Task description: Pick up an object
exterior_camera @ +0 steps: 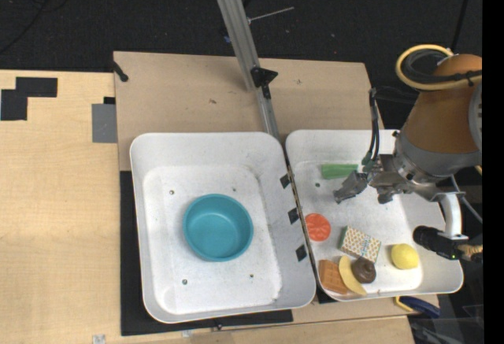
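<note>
My gripper (pixel 364 188) hangs over the middle of the right bin (pixel 303 147), its dark fingers spread open with nothing between them. A green object (pixel 338 170) lies just up and left of the fingertips. Below the gripper lie a red-orange round piece (pixel 317 227), a patterned square block (pixel 360 243), a yellow ball (pixel 405 257), and a brown and yellow cluster (pixel 351 273) at the bin's front edge. A blue bowl (pixel 218 227) sits in the left bin (pixel 157 161).
A slanted metal rail (pixel 240 31) runs from the top down to the divider between the two bins. Black clips (pixel 292 214) line that divider. The arm's orange-banded body (pixel 445 122) fills the right side above the bin.
</note>
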